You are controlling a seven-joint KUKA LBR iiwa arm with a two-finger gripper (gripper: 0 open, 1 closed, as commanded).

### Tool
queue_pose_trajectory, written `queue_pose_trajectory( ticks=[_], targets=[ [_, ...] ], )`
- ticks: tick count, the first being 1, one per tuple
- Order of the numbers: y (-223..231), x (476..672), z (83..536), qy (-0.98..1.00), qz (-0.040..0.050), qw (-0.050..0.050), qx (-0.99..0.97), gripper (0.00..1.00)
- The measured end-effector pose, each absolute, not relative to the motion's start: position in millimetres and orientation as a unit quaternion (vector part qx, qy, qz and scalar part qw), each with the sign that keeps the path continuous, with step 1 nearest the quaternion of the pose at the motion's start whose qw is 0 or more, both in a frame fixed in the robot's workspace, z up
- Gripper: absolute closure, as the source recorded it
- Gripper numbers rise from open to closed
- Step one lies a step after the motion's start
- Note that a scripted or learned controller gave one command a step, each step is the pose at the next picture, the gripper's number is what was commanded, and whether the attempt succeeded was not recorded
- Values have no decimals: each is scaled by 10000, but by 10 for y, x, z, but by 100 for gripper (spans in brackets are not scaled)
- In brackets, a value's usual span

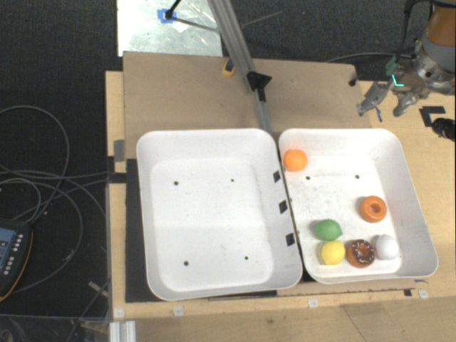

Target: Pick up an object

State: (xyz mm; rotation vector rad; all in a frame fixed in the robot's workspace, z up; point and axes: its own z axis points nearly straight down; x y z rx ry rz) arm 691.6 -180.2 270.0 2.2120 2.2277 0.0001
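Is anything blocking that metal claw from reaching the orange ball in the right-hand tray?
Nothing visible does. The gripper hangs over bare bench beyond the far rim of the right bin, jaws open. The orange ball lies alone in that bin's far left corner.

One overhead camera looks down aslant on the bench [313, 84].

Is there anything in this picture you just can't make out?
All in the camera view:
- Arm: cut off by the top edge.
- Dark device: cut by the left edge, screen too small to read.
- White ball: blends into the right bin, outline vague.
- Brown ring: markings too small.
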Motion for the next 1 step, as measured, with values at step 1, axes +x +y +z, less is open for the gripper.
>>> queue_pose_trajectory(
  ticks=[1],
  targets=[
    [-1781,6913,2290,7097,-4,1,7045,0]
  ],
)
